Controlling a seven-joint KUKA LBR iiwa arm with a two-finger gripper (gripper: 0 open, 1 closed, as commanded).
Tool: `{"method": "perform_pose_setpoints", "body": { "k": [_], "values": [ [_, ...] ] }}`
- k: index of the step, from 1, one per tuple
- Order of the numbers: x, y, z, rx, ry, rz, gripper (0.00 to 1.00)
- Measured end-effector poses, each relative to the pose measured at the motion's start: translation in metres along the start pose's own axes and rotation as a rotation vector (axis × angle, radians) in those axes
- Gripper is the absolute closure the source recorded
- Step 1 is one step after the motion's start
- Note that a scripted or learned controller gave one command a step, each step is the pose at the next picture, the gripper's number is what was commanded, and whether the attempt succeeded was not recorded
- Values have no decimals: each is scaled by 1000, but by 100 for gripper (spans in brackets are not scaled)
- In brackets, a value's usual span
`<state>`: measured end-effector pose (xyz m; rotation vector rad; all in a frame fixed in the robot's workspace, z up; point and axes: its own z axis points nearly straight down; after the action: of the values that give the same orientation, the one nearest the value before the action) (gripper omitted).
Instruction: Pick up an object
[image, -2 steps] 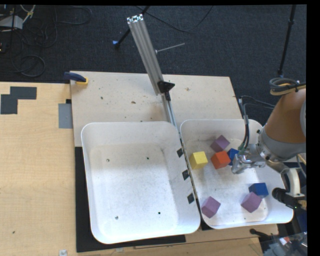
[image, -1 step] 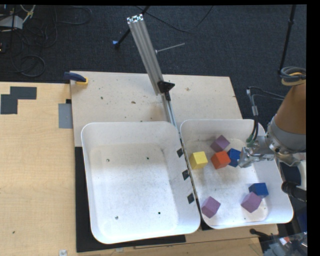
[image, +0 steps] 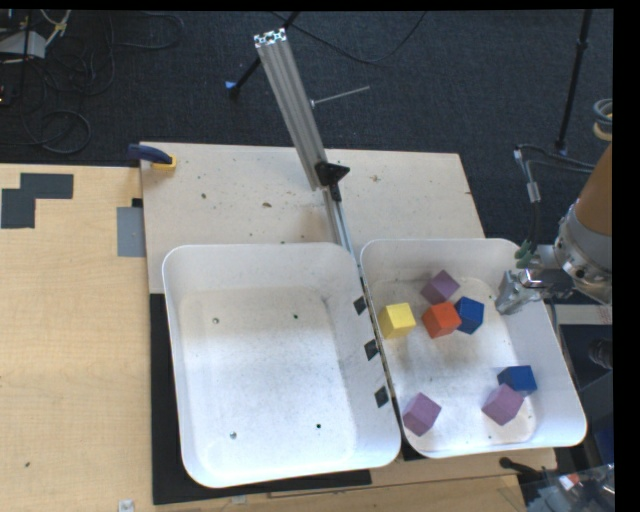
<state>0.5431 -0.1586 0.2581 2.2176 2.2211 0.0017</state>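
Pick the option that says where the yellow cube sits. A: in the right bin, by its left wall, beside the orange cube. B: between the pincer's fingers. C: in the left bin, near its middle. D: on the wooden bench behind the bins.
A: the yellow cube lies in the right bin close to its left wall, with the orange cube just to its right.

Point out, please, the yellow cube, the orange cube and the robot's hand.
yellow cube (image: 397, 318), camera view, top face.
orange cube (image: 441, 320), camera view, top face.
hand (image: 509, 297), camera view, between its fingertips at the right bin's far edge.
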Motion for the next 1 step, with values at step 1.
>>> {"method": "perform_pose_setpoints", "body": {
  "k": [1],
  "values": [
    [47,12,-5,4,3,-3,100]
  ]
}}
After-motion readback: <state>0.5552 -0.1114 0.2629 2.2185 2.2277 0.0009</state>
